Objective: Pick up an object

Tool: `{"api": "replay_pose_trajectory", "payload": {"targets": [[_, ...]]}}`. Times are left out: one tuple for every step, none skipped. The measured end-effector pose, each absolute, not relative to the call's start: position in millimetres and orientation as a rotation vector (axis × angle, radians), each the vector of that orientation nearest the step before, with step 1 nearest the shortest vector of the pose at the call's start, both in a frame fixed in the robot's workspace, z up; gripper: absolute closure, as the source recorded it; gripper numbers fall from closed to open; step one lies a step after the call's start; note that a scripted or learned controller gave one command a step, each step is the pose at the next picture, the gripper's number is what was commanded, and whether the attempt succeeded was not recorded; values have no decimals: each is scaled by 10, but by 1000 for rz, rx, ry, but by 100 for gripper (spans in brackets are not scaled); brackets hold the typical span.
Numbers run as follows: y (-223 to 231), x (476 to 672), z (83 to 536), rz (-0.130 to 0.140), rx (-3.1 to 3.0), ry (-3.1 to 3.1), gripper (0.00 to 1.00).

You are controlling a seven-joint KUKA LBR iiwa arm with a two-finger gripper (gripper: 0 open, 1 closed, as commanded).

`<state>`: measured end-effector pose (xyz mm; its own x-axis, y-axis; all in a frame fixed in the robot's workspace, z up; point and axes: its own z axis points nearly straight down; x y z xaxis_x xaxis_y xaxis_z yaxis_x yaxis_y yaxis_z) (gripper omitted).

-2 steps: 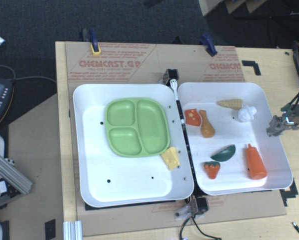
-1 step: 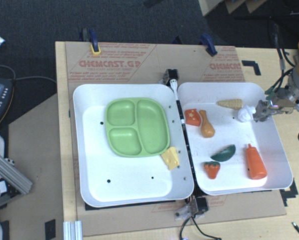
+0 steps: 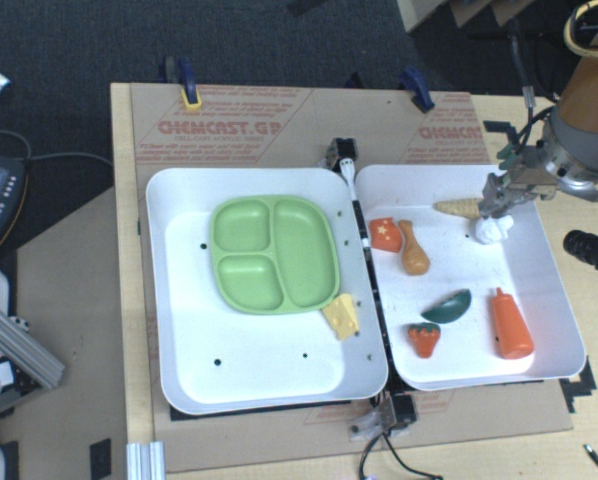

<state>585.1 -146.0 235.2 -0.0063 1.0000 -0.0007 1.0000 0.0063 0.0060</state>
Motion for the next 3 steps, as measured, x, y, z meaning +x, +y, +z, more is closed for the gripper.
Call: {"api": "replay_pose_trajectory", "payload": {"targets": [[-1164,6216,2220,3,2213,2223,100],[-829,6463,2354,7,2213,2224,100],[-922,6428,2344,-1,2221,2220,100]]}}
